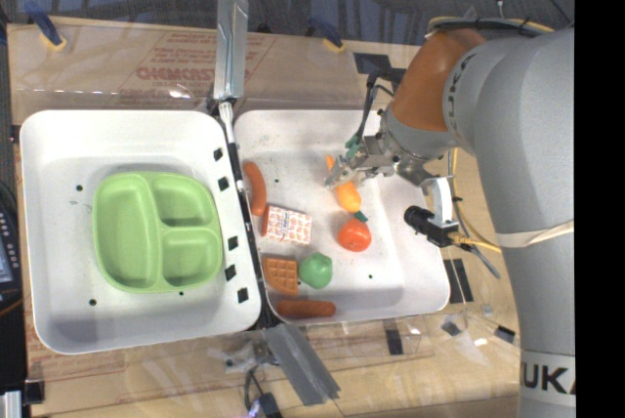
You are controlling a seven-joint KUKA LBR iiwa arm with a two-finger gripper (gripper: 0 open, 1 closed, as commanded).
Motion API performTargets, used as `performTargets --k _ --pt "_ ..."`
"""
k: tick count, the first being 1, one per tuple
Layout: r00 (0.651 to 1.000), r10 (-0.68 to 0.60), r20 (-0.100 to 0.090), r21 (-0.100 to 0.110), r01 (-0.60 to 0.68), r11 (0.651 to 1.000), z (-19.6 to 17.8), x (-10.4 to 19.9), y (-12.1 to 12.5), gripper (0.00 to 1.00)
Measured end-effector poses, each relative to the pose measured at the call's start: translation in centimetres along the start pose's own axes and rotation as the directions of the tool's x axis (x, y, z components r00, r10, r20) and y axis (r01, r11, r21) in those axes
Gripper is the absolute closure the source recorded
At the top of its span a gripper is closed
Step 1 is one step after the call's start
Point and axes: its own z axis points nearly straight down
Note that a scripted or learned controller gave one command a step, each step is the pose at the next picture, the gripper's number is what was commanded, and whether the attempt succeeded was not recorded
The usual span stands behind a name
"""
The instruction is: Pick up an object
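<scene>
Your gripper (pixel 344 174) hangs in the right bin (pixel 293 133), and I cannot tell how its jaws stand. The yellow toy (pixel 348 198) sits just below them; it looks light, hard and smooth, so grab it across the middle. The tomato (pixel 354 234), box (pixel 288 225), waffle (pixel 280 273), apple (pixel 316 270) and two sausages (pixel 256 188) lie farther off, and the left bin (pixel 49 172) holds a green tray (pixel 156 232).

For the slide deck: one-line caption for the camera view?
KUKA arm's gripper poised over toy food in the right bin; green divided plate in the left bin.
</scene>
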Motion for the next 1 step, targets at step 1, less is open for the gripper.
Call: performTargets --k 1 --pt "0.955 0.296 0.001 -0.005 -0.296 0.955 -9.94 5.02 1.18 1.0"
